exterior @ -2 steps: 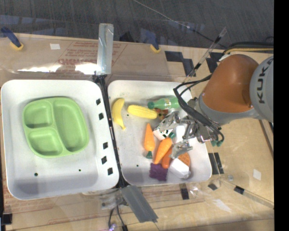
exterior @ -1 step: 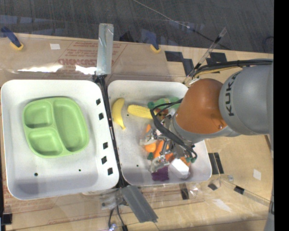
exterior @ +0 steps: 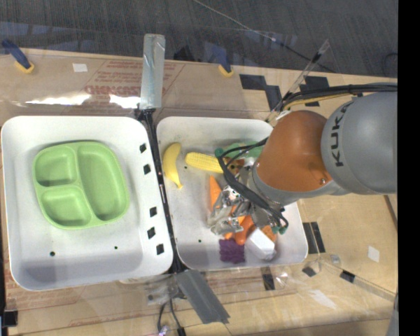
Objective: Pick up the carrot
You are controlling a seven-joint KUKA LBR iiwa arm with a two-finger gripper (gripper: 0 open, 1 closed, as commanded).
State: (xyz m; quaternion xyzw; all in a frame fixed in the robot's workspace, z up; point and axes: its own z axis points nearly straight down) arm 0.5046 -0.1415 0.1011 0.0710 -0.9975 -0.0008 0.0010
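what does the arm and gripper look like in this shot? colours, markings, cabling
The arm is grey and rounded, with black KUKA lettering and a glossy orange band above the wrist. Black cables run along its top, and black and green wires loop near the wrist. The gripper is bare silvery metal.

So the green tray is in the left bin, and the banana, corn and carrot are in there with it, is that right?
Not quite. The green tray is in the left bin, but the banana, corn and carrot lie in the right bin, where the claw is working. The camera view shows it.
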